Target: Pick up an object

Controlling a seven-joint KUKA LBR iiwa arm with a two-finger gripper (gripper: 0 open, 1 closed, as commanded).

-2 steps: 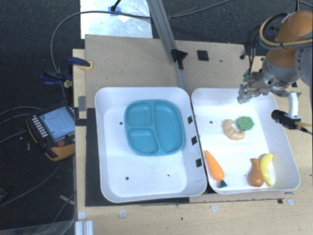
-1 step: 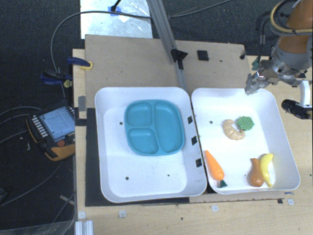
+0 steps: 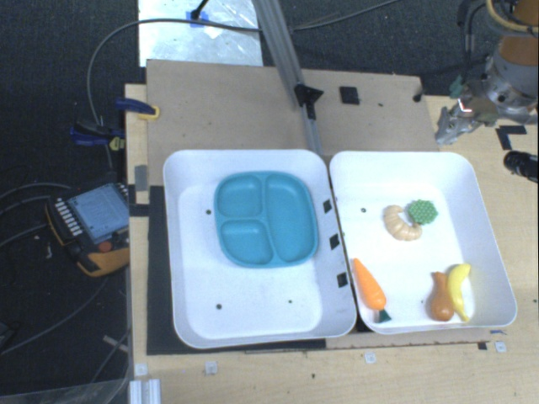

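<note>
Hovering: two-finger gripper (image 3: 449, 129) beyond right white bin (image 3: 484, 196); jaws' state cannot be told.
Risk: orange plastic carrot (image 3: 368, 284) hugs wall, likely blocking a finger.

My gripper (image 3: 455, 124) hangs behind the right bin's (image 3: 472, 175) far corner, over the bench and outside both bins. In the left bin (image 3: 181, 225) a plate (image 3: 266, 219) lies toward the back, and in the right bin the shrimp (image 3: 402, 224) touches the broccoli (image 3: 422, 212) on its right. Nearer the front, the carrot (image 3: 369, 285) lies by the right bin's left wall, well apart from the banana (image 3: 459, 289) and the drumstick (image 3: 440, 298), which touch at the right.
</note>
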